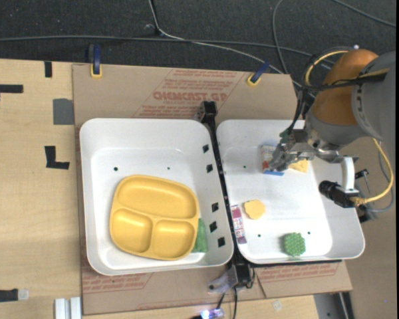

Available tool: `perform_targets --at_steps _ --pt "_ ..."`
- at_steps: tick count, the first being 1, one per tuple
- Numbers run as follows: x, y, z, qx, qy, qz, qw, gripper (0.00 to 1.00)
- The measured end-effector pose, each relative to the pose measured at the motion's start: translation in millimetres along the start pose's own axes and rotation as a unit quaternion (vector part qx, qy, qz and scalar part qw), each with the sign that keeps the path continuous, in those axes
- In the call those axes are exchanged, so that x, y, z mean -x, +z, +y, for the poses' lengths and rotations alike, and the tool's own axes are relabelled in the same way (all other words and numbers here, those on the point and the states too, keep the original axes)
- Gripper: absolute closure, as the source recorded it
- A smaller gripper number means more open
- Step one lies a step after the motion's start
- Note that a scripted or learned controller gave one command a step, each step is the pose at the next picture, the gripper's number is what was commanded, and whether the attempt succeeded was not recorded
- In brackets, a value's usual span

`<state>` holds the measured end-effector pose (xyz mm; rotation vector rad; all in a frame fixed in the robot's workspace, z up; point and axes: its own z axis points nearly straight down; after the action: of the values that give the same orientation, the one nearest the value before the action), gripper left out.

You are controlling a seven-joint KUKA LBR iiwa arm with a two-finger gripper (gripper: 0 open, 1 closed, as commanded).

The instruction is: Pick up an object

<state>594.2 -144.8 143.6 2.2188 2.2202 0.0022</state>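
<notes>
"CHEMCAST GP" on cardboard sheet [186, 96]

A pale wooden bench top [26, 198] is marked with black tape pieces [53, 157]. A brown cardboard sheet [179, 92] with red print is laid over it and held by clamps [94, 64] at the far edge. Dark carpet [73, 12] behind is crossed by black cables [186, 35].
</notes>
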Motion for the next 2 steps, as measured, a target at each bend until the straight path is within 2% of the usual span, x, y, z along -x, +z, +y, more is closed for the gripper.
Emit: perform_targets --at_steps 1,2 --pt "-9.8 -57.3 3.6 0.001 -0.001 0.000 1.0000 1.00" --pt "-5.1 -101.7 8.0 0.001 0.000 0.000 1.0000 1.00"
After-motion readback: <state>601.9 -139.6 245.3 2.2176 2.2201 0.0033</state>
